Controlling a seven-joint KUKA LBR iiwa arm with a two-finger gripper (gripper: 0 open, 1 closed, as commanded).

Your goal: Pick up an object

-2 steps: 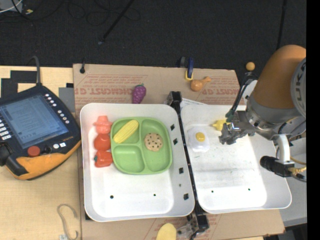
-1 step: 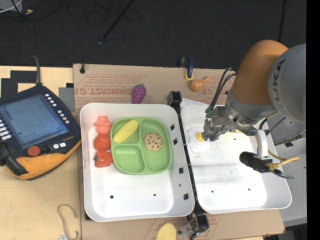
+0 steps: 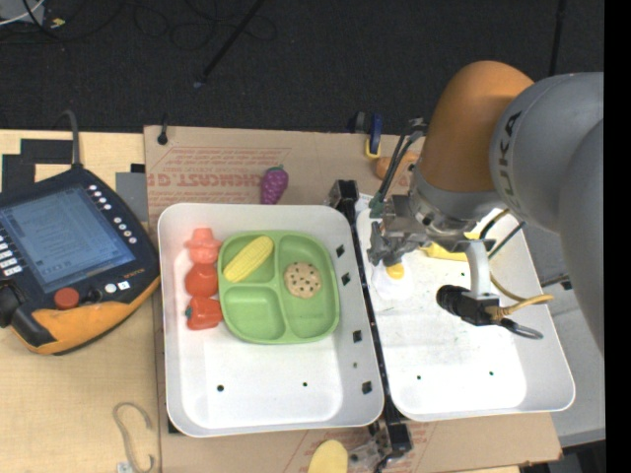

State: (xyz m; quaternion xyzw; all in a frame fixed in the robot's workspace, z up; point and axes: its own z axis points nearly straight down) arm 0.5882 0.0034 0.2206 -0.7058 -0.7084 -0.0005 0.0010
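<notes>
The arm reaches in from the right of the frame, its tool (image 3: pixel 391 249) low over the upper left corner of the right bin (image 3: pixel 493 387), just above a small yellow object (image 3: pixel 395 270); whether the tool is released or clenched cannot be told. In the left bin (image 3: pixel 256 392), a green tray (image 3: pixel 268 315) holds a corn cob (image 3: pixel 246 256) and a cookie (image 3: pixel 302 280), with a red toy (image 3: pixel 201 279) beside it.

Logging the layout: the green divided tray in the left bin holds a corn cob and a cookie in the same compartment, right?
Not quite. The camera view shows the green divided tray in the left bin, but the corn cob and cookie lie in separate compartments.
</notes>
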